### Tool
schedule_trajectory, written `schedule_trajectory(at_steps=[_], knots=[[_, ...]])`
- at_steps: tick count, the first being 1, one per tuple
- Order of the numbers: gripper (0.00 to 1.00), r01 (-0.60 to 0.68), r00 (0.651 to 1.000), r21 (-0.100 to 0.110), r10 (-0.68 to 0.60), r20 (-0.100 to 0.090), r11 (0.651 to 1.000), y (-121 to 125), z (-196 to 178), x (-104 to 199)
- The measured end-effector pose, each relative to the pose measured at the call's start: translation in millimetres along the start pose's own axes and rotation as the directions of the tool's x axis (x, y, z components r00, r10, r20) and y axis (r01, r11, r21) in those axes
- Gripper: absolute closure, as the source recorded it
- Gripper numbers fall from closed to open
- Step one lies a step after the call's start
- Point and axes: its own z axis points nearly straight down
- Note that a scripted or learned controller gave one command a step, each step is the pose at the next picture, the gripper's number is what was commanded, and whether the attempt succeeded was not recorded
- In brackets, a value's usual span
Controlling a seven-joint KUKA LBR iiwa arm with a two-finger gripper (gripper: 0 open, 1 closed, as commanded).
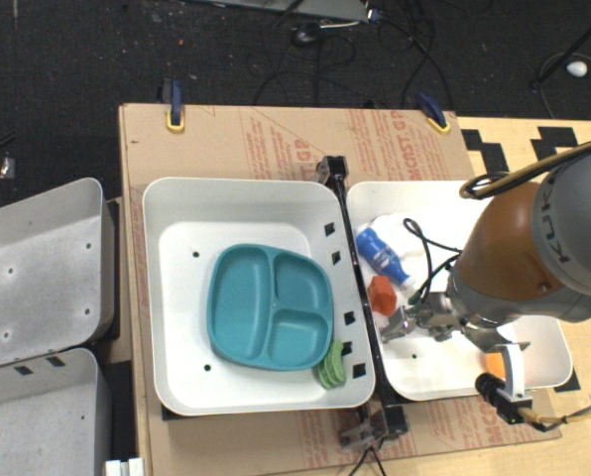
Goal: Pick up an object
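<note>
So the pincer [407, 325] sits low in the right bin [436, 373], just beside the small red-orange piece [382, 295] near its left wall; can't tell if it's apart or together. Piece looks light, maybe slippery: pinch across its middle

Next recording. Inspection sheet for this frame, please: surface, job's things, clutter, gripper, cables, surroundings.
Surface: cardboard-topped bench bearing left bin and right bin, side by side.
Job's things: blue bottle and red-orange item in right bin; teal divided plate and green item in left bin.
Clutter: nothing seen.
Grippers: gripper low over right bin, beside the red-orange item; grip cannot be judged.
Cables: loose cables on floor behind bench.
Surroundings: dark floor; white panels at left; clamps on bench's far edge.
</note>
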Motion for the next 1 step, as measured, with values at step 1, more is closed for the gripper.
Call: schedule_trajectory(at_steps=[1], knots=[[1.0,-0.001,1.0,-0.002,0.001,0.0,1.0,0.6,-11.9,0.0]])
